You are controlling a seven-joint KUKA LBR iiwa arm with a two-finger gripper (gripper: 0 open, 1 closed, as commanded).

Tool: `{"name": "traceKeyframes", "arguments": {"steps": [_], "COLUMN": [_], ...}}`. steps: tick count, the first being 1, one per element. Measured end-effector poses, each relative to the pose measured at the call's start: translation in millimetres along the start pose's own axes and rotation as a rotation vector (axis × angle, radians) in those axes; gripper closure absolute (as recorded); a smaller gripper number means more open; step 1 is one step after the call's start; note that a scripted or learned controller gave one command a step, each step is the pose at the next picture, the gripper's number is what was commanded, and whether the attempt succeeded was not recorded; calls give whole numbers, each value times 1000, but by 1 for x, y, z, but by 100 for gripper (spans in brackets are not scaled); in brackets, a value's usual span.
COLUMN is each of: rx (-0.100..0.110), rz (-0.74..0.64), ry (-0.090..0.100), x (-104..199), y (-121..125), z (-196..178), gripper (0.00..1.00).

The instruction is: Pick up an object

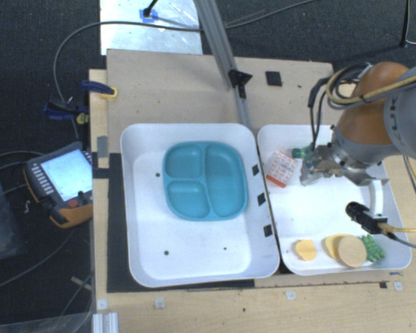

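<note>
My gripper [310, 171] hangs low over the upper part of the right bin [291, 220], under the grey wrist and orange band. Just to its left lies a red-and-white packet [279, 168], close to the gripper or touching it. A small green item [299, 152] lies at the gripper's upper left, partly hidden by it. Along the front of the same bin lie a small yellow disc [306, 250], a larger tan disc [348, 250] and a green piece [374, 249] beside it.
The left bin [145, 248] holds a teal divided plate [204, 180]. A slanted metal pole [218, 33] rises behind the bins. A handheld pendant [62, 182] and cables lie off the bench at left. A black fitting [364, 217] juts from the arm.
</note>
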State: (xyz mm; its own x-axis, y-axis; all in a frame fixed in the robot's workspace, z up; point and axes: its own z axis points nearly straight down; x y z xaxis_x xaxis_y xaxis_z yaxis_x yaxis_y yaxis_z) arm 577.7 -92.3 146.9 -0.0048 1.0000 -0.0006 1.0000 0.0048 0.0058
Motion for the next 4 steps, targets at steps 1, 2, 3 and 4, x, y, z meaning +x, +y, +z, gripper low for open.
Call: {"name": "traceKeyframes", "arguments": {"steps": [1, 2, 3, 4], "rx": [-2, -1, 5, 5], "rz": [0, 0, -5, -5], "ry": [0, -1, 3, 2], "x": [0, -7, 54, 108], "y": [-3, 4, -2, -3], "z": [-63, -111, -100, -85], "gripper": [100, 100, 100, 100]}}
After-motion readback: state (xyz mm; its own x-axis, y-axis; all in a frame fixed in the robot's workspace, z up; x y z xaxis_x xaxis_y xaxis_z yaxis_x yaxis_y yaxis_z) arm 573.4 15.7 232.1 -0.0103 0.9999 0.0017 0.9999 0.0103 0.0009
